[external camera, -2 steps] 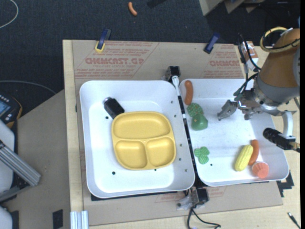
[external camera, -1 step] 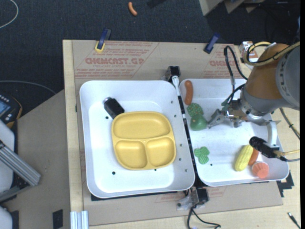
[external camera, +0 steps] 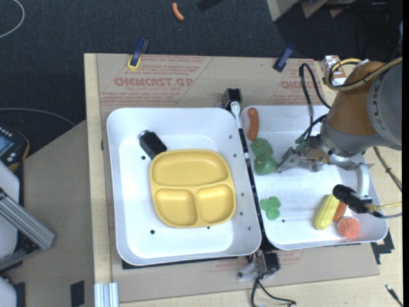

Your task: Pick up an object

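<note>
Right now I have the hand (external camera: pixel 286 160) low over the right bin (external camera: pixel 300 236) on the table (external camera: pixel 185 75), its tip just beside a smooth green piece (external camera: pixel 265 165) near that bin's left wall. From this camera I cannot tell whether the hand is released or clenched. A leafy green piece (external camera: pixel 261 148) touches the smooth one on its far side, with an orange sausage (external camera: pixel 252 123) beyond it. A yellow corn cob (external camera: pixel 325 211) and an orange piece (external camera: pixel 349 228) lie together at the front right. The left bin (external camera: pixel 128 171) carries a yellow divided plate (external camera: pixel 192 187) and a black cylinder (external camera: pixel 152 144)
</note>
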`<state>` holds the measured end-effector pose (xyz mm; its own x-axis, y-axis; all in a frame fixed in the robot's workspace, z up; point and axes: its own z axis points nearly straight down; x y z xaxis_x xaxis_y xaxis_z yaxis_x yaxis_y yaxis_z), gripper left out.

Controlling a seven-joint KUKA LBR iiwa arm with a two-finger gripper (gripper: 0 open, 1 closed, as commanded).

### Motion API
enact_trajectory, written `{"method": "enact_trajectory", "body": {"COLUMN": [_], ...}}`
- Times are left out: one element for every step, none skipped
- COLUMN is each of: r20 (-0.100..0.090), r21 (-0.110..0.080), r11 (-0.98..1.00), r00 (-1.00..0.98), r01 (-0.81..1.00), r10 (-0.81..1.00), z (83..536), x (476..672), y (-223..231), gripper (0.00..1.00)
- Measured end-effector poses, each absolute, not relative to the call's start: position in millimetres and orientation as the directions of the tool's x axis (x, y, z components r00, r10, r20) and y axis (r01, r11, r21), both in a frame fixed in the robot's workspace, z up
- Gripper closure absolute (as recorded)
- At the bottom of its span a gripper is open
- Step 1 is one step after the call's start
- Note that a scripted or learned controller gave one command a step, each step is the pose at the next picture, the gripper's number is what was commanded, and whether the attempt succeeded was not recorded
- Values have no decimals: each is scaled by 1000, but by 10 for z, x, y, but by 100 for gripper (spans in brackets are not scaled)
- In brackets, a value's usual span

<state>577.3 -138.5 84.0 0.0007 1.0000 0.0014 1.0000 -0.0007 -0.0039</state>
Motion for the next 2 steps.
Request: {"method": "enact_trajectory", "body": {"r20": [0, -3], "r21": [0, 8], "r11": [-2, 0], "r00": [2, 0], "r01": [1000, 1000], "r10": [1000, 1000], "z": [955, 1537], "x": [5781, 5876], "y": [-1391, -1454], "gripper": [100, 100]}}
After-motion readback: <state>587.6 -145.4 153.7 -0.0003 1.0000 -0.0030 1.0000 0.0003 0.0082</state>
